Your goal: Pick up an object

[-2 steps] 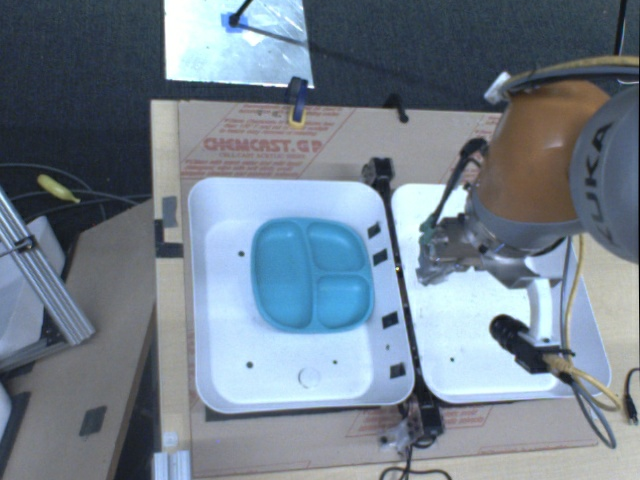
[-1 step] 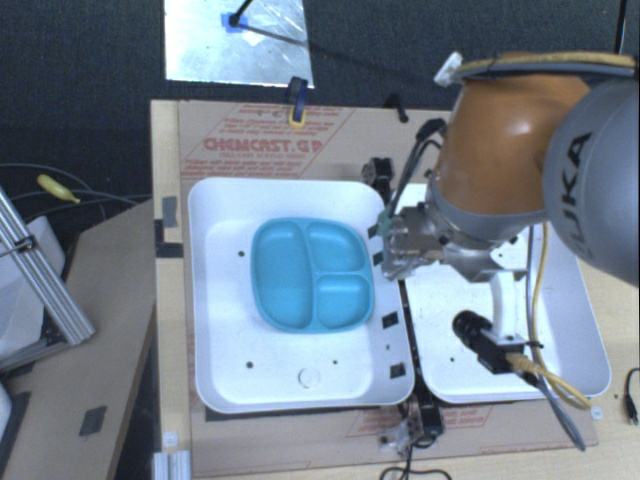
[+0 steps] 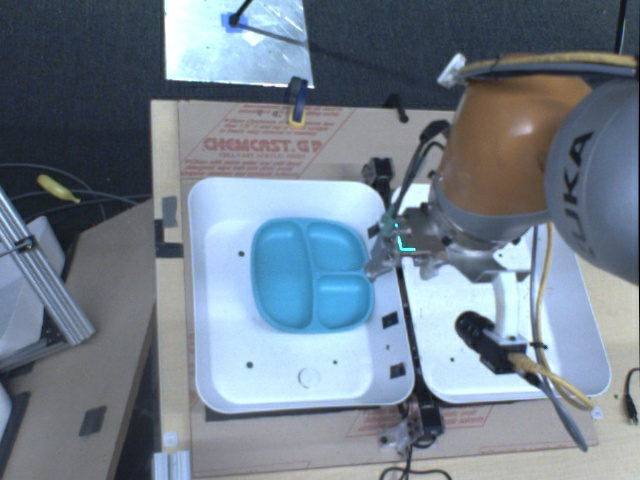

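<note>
1. In the left bin (image 3: 225, 368) on the worktop (image 3: 120, 268) lies a blue divided plate (image 3: 310, 274), flat, with its three compartments facing up.
2. The hand (image 3: 383, 258) sits low at the plate's right rim, by the wall between the two bins.
3. Whether the hand is wide or narrow cannot be told.
4. The right bin (image 3: 450, 383) lies beneath the arm (image 3: 520, 148).

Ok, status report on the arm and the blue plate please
Gripper low at the right rim of the blue divided plate, finger state unclear. Plate lies flat in the left bin, not lifted. Nothing else near the plate.
</note>
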